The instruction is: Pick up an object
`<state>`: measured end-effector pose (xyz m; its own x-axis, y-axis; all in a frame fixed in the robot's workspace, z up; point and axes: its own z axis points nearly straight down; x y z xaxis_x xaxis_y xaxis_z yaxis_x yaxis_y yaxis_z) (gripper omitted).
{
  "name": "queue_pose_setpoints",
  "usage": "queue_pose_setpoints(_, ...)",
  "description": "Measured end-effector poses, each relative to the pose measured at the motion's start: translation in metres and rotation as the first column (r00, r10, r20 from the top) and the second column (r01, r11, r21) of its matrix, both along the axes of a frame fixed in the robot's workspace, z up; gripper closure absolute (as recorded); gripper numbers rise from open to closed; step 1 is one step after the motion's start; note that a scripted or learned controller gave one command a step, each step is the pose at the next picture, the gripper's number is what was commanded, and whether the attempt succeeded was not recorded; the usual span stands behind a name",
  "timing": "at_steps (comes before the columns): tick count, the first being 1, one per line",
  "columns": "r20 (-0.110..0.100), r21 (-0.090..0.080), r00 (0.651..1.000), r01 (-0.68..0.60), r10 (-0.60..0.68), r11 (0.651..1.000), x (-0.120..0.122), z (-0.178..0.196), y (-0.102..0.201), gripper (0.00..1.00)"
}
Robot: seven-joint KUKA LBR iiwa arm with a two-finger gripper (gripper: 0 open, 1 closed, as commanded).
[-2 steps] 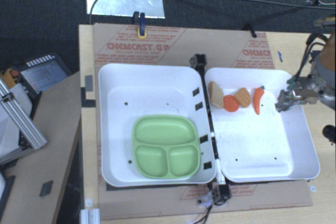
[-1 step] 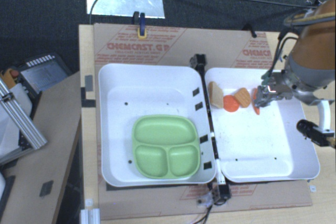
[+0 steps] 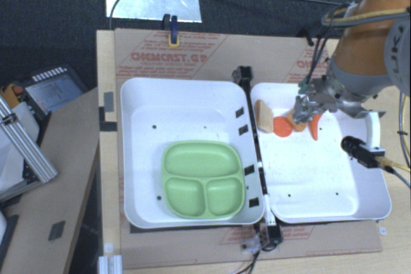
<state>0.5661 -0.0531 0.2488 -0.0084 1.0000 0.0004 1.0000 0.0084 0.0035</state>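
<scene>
Claw (image 3: pixel 306 113) hangs low in the right bin (image 3: pixel 321 196), its grip state impossible to tell. At its nine o'clock, almost touching, lies an orange round piece (image 3: pixel 283 126); a tan piece (image 3: pixel 264 115) lies just beyond, long axis twelve-to-six.

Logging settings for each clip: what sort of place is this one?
Probably a robotics lab bench set up for pick trials: two white bins sit clamped side by side on a board, cables trail across the dark backdrop, and the grey-and-orange arm reaches over toy-like items.
</scene>
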Motion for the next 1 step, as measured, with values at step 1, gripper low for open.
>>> queue_pose_setpoints(1, -0.001, 0.000, 1.000, 0.000, 0.000, 1.000, 0.0186, -0.0139, 0.0483, 1.00)
